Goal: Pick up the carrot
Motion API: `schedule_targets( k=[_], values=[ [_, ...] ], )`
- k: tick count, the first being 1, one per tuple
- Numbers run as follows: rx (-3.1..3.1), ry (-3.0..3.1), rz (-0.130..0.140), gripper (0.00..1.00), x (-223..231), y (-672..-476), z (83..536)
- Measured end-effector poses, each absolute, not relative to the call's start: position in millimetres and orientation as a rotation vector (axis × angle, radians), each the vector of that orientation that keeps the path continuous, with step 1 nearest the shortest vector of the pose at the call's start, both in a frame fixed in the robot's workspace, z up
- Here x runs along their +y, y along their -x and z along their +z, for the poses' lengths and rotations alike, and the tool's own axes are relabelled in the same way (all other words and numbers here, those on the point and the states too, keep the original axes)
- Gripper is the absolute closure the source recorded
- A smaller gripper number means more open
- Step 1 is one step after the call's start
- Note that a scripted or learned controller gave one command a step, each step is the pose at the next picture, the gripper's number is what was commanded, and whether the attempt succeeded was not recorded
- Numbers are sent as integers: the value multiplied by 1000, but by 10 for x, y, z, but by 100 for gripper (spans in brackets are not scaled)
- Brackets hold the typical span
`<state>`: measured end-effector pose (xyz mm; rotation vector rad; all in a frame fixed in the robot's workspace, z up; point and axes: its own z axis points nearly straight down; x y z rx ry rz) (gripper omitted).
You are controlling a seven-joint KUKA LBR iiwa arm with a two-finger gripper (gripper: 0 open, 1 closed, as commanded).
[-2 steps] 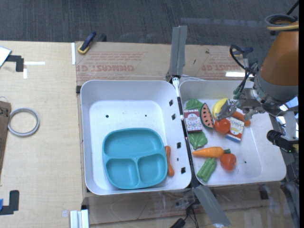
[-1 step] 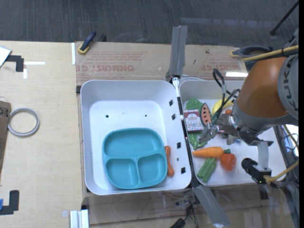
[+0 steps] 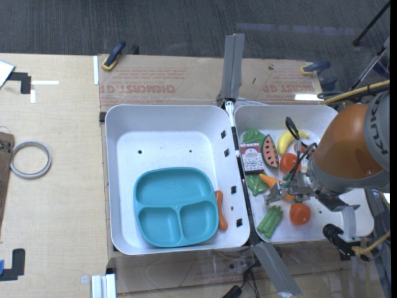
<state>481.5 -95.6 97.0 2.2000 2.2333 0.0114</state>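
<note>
Arm in from right, gripper low in the right bin, amid toy food. The carrot, small and orange, lies just left of the fingertips, beside a red box; contact unclear. Claw state: cannot tell, the tips are lost in clutter. A second orange piece, possibly another carrot, lies in the left bin against the teal tray. Step judged: approach to grasp, nothing lifted. Next: centre over the carrot, straddle it, close, clear of the green pod and tomato.
</note>
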Motion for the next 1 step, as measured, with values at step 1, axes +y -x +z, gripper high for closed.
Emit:
schedule_targets(
  k=[1],
  values=[
    [2224, -2203, 7, 100, -986, -4823, 1043]
  ],
)
